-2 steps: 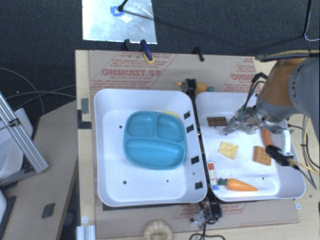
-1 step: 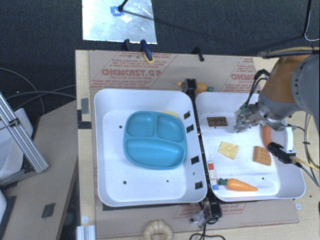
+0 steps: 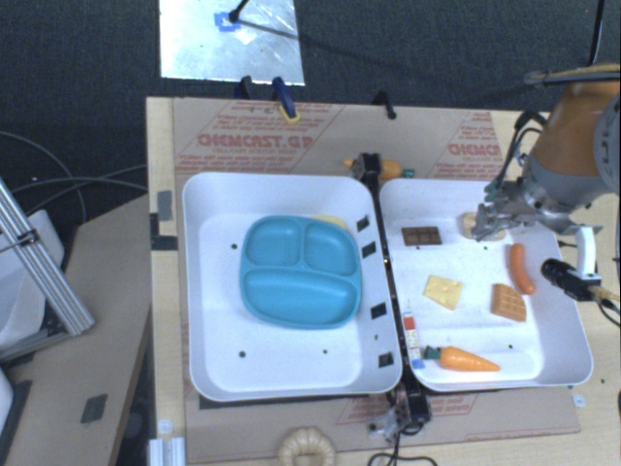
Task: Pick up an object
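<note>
Your claw (image 3: 488, 223) is hanging low over the far part of the right bin (image 3: 563, 352), close to its back wall, and it is partly covering a small pale round piece (image 3: 469, 225) there. You cannot tell from this view if it is open or closed, and nothing is showing clearly inside it. The grey arm (image 3: 572, 153) with the orange band is reaching in from the right.

Just beside the claw, toward the near side, a sausage (image 3: 521, 268) is lying. A chocolate square (image 3: 421, 236) is lying to the left of the claw, near the divider. Farther toward you, a cheese slice (image 3: 443, 291) and a waffle (image 3: 507, 302) are resting side by side but apart, and a carrot (image 3: 468, 359) is lying near the front wall.

In the left bin (image 3: 218, 357) a blue divided plate (image 3: 299, 270) is sitting. Both bins are standing on the tabletop (image 3: 320, 134).
</note>
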Motion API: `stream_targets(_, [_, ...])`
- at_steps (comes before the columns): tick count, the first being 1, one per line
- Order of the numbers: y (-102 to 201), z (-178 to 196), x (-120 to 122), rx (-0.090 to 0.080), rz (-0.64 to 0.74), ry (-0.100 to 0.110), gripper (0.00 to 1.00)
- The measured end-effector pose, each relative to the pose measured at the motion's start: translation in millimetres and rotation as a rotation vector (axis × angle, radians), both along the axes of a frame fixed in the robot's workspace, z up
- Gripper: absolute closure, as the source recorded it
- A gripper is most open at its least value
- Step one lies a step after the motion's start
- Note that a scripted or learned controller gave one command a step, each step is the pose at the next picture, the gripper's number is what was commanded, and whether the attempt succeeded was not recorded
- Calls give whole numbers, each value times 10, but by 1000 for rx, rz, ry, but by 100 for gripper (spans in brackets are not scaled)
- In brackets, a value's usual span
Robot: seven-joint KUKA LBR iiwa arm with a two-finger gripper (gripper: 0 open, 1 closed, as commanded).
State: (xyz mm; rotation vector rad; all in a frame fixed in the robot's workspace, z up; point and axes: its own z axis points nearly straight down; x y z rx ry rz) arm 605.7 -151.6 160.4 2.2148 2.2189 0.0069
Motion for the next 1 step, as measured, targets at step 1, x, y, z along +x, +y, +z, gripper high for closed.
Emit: stream_targets(1, [0, 649, -13, -1, 2, -2, 100])
